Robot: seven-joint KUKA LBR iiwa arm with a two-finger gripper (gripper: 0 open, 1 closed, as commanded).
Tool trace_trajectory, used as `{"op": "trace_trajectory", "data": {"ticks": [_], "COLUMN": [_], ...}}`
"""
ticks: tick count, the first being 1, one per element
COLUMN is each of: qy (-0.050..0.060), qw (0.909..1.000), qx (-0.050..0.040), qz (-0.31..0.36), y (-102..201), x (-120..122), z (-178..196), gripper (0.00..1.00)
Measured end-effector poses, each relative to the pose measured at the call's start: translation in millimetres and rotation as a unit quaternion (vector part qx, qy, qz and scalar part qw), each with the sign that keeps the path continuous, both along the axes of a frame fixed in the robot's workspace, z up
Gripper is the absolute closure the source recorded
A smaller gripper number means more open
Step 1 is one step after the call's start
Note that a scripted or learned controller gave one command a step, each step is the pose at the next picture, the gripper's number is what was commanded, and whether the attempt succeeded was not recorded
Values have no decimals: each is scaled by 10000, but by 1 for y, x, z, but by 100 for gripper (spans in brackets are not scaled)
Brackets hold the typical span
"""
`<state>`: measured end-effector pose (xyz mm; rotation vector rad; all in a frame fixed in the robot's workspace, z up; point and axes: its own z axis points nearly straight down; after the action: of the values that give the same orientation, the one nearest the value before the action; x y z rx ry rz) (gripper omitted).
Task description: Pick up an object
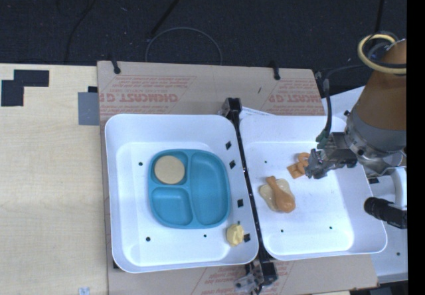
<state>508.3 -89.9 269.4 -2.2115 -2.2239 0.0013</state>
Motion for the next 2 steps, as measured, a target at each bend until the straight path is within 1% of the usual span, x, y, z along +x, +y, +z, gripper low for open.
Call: {"op": "trace_trajectory", "data": {"ticks": [1, 2], "qy": [2, 2], "qw": [10000, 10000], "qx": [-7, -6], "qz": [-15, -5], "y": [43, 105], "x": [-5, -12], "z": [-13, -17], "gripper": [100, 100]}}
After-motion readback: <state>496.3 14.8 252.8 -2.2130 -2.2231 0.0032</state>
